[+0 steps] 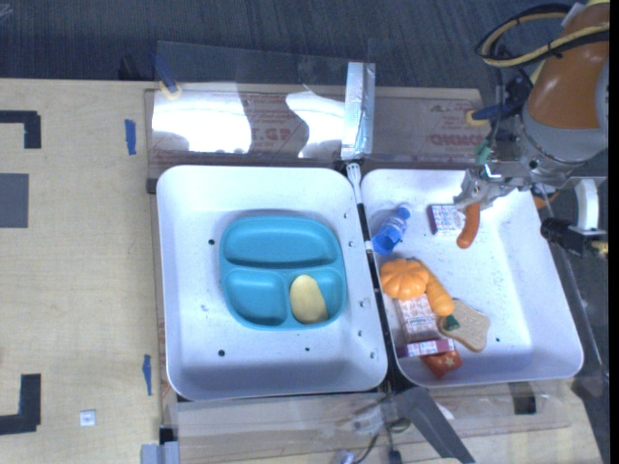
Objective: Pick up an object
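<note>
My gripper [475, 201] hangs over the back of the right bin [542, 288], reaching in from the right. It is shut on the top end of a small orange sausage-shaped toy [468, 230], which dangles upright below the fingers. Just left of it, a small purple-and-white packet [445, 218] lies on the bin floor. A blue bottle [391, 228] lies at the bin's left wall. Nearer the front sit an orange pumpkin [404, 276], a carrot [437, 296], a pink-striped packet [418, 319], a toast slice [471, 327] and a red toy [442, 361].
The left bin [184, 259] holds a blue divided tray [271, 249] with a yellow oval toy [308, 298] in its front right compartment. A clear panel [251, 114] and a metal post [358, 109] stand behind the bins. The arm's cables [513, 32] loop at the top right.
</note>
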Robot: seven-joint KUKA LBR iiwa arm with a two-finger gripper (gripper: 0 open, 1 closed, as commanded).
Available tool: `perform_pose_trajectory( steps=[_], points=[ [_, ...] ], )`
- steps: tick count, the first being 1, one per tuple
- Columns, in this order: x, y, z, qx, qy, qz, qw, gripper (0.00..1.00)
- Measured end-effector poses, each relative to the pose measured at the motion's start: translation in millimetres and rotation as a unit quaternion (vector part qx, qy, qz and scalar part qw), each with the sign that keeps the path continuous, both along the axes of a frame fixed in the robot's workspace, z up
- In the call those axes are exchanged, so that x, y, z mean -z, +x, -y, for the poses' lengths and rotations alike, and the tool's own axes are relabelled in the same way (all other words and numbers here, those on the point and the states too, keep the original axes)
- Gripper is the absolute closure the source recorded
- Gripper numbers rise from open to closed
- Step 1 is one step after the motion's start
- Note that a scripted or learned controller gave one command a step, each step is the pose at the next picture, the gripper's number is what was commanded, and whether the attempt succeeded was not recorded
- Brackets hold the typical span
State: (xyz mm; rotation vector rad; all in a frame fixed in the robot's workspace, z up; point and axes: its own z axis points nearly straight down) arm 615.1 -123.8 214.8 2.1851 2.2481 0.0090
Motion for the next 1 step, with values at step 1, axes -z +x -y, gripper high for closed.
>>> perform_pose_trajectory(
  steps=[1],
  points=[
    [3.3,-1.6,0.8,0.001,-0.0001,-0.003,1.0,0.0]
  ],
)
